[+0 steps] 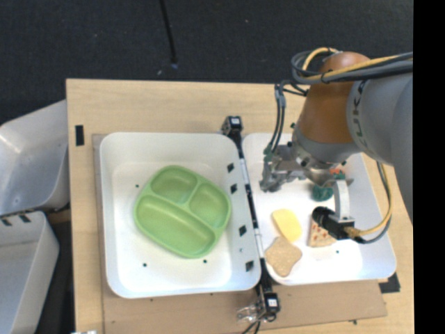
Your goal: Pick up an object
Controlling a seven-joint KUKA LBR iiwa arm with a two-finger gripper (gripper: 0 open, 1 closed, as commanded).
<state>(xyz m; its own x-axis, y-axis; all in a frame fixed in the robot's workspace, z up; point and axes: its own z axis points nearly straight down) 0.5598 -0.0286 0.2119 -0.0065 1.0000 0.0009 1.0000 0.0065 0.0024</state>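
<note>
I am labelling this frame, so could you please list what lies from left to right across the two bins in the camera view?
Green plate → bread slice → yellow piece → pizza slice.

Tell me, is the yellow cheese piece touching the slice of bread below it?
Apart. The camera view shows a thin strip of white bin floor between the yellow cheese piece and the slice of bread.
</note>
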